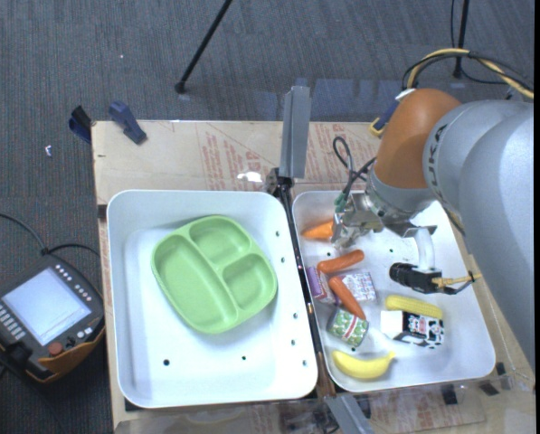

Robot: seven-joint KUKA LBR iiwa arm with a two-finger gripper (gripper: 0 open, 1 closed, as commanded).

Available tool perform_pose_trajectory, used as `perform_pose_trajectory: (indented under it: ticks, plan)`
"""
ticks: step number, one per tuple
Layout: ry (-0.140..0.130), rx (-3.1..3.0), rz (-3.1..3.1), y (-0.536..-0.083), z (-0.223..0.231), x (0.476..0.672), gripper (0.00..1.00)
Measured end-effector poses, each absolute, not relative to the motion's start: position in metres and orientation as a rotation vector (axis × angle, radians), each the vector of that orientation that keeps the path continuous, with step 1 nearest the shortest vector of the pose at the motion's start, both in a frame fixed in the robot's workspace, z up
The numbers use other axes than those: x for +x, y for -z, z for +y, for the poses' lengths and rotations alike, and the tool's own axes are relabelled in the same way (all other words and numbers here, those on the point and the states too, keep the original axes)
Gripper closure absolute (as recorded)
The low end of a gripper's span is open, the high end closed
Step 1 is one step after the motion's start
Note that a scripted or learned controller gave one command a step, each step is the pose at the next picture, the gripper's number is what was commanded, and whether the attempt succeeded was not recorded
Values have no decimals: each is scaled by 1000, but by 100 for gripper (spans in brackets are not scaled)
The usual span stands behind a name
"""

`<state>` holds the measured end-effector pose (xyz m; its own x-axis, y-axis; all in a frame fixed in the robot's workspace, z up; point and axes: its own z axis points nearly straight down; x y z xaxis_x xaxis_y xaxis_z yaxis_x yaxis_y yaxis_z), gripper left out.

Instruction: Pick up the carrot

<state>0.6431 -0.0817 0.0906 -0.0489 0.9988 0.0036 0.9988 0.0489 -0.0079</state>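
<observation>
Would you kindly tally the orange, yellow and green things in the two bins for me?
Orange: 3 (upper orange piece, middle orange piece, lower orange piece)
Yellow: 2 (banana, yellow block)
Green: 2 (divided plate, green carton)
Total: 7

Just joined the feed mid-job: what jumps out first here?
The green divided plate in the left bin stands out most. Next, the end effector hangs at the far-left corner of the right bin, beside an orange carrot, with a banana at the near edge.
</observation>
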Motion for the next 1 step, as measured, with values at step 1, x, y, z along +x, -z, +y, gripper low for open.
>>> perform_pose_trajectory:
  ticks: [1]
  plan:
    - [-5, -2160, -2270, -95, -82, 643, 0]
